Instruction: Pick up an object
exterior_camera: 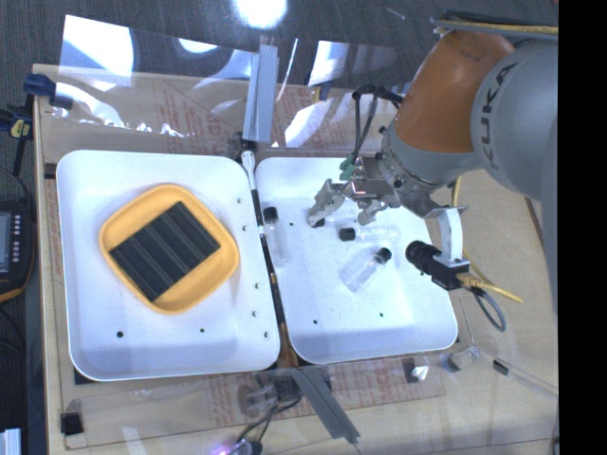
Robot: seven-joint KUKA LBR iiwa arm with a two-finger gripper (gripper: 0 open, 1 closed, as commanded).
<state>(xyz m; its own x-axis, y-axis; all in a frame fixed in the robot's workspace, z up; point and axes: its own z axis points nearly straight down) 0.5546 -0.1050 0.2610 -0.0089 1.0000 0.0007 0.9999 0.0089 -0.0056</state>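
My gripper (341, 213) hangs over the upper middle of the right bin (417, 335), open, and I see nothing between its fingers. A small black cap (347, 234) lies on the bin floor just below the gap between the fingers. To its lower right lies a clear vial with a black cap (366, 266). Another clear vial with a black cap (273, 230) lies along this bin's left wall. In the left bin (85, 335) rests a yellow square pad with a black ribbed centre (169, 246), far from the gripper.
The grey arm with its orange band (465, 93) reaches in from the upper right, over the right bin's far corner. A black cylinder on a white bracket (434, 262) sits at the right bin's right wall. A metal post (258, 93) stands behind the gap between the bins.
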